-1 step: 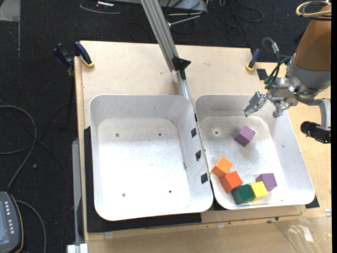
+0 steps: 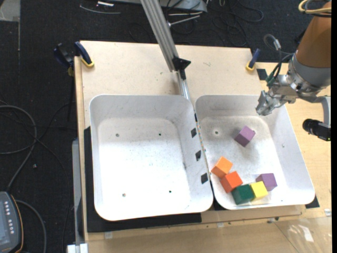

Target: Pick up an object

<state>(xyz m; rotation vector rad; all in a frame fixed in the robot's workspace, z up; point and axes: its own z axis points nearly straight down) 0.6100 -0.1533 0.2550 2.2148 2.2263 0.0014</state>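
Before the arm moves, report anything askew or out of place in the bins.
Nothing looks damaged or spilled. Five blocks bunch at the right bin's near edge, and one purple block sits tilted by itself. The gripper hangs above the far corner.

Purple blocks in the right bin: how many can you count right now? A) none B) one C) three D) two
D: one purple block lies alone near the middle of the right bin, and a second purple block sits at the edge of the cluster beside the yellow block.
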